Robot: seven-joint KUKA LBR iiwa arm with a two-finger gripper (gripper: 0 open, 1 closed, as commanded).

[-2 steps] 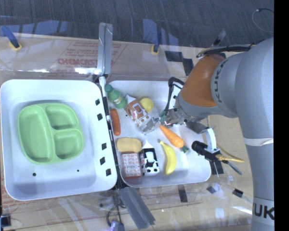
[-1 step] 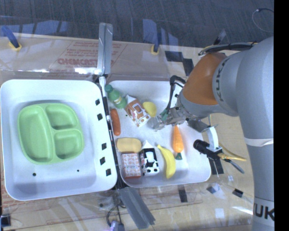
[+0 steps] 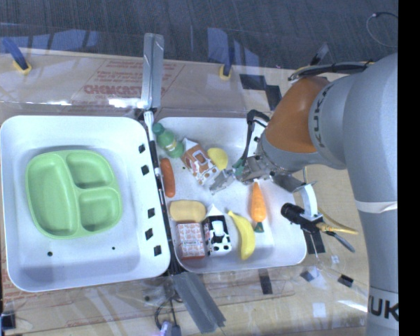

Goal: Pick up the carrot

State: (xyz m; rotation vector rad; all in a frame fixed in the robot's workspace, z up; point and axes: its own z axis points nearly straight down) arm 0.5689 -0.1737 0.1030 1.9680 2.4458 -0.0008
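Camera view, read from left to right, begins with the left bin [image 3: 14,208], which holds a green divided plate [image 3: 73,191]. Just past the divider, in the right bin [image 3: 280,254], a green bottle [image 3: 169,144] lies at the far left corner, with a red sausage [image 3: 169,177] nearer along the left wall. Nearer again sit a yellow bread slice [image 3: 186,210] and a red patterned box [image 3: 190,241], beside a black-and-white cow carton [image 3: 218,234]. Toward the middle are a small house-printed box [image 3: 198,161] and a lemon [image 3: 218,158], and a banana [image 3: 243,235] curves toward the near rim. The carrot [image 3: 257,203] lies right of centre, lengthwise near to far, its green end toward the near side, resting on the bin floor and just apart from the banana. The gripper [image 3: 239,171] hangs low over the bin just beyond the carrot's far tip, reaching in under the orange-banded wrist [image 3: 297,117]; whether it is open or closed I cannot tell, since the dark hardware blurs together there. Nothing is visibly between its tips, and the carrot sits flat, so the pick looks not yet made: the approach seems close, while closing on the carrot and lifting it remain to do.
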